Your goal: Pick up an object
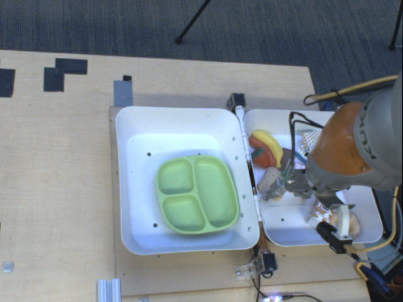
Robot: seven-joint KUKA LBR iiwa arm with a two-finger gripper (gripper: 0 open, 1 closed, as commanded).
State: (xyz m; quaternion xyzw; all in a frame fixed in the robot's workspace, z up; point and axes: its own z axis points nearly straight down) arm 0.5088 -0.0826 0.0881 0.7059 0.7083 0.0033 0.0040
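Note:
The right bin (283, 222) holds a yellow banana (267, 143) near its far left corner, with a red-orange piece (263, 158) just in front of it. A grey-beige lump (269, 182) lies by the bin's left wall. My gripper (287, 180) is low over the bin, right beside that lump and touching or nearly touching it. The grey arm with its orange band (337, 146) covers the bin's middle and right. A small wrapped item in white and brown (334, 218) rests near the bin's front right corner.
The left bin (135, 168) holds a green three-compartment plate (197, 194). A ridge (249, 168) separates the two bins. Cables (302, 121) loop over the far side of the right bin. Wooden bench surface (56, 187) stretches to the left.

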